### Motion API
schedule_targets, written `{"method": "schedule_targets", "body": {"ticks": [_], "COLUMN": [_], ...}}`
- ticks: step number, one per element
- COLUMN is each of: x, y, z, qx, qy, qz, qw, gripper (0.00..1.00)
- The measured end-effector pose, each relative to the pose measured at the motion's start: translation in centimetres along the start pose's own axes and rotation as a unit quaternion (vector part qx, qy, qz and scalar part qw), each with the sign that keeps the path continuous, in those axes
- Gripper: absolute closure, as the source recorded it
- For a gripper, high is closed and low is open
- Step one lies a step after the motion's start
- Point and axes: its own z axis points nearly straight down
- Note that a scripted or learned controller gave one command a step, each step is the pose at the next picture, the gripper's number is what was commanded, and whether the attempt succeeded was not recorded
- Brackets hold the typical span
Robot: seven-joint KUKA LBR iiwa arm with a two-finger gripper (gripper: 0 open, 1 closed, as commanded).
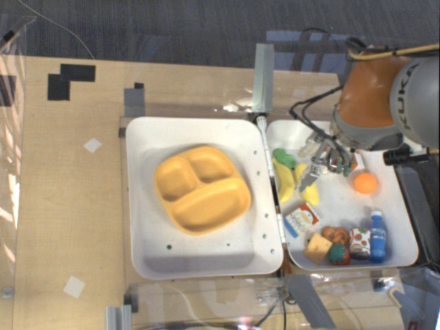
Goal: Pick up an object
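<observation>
Nearest the lens, along the front of the right bin (405, 256): tan block (317, 247), red-and-green toy (337, 244), small red-and-white carton (359, 243), blue bottle (377, 237). Further back, red-and-white packet (300, 218), yellow banana (285, 182), green piece (283, 159), small yellow piece (311, 195), orange ball (366, 183) lying alone toward the right wall. Left bin (137, 205) bearing a yellow divided plate (202, 188). Gripper (316, 167) low over the back-left of the right bin, just beside the banana and above the small yellow piece; nothing visibly between the fingers, and whether spread or closed cannot be told from here. Arm entering from the right, orange band (368, 95) above the wrist, wrist pitched down and leftward, cables looping behind. Best approach, probably: centre over one separated item, descend straight, close only once fingers straddle it; crowding against the banana and the bin divider risks a glancing miss.
</observation>
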Motion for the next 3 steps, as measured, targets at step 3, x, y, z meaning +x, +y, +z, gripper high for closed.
{"method": "schedule_targets", "body": {"ticks": [3], "x": [0.1], "y": [-3.1], "z": [-2.7], "qx": [0.000], "qy": [-0.004], "qz": [0.006], "qw": [1.0000], "gripper": [0.00]}}
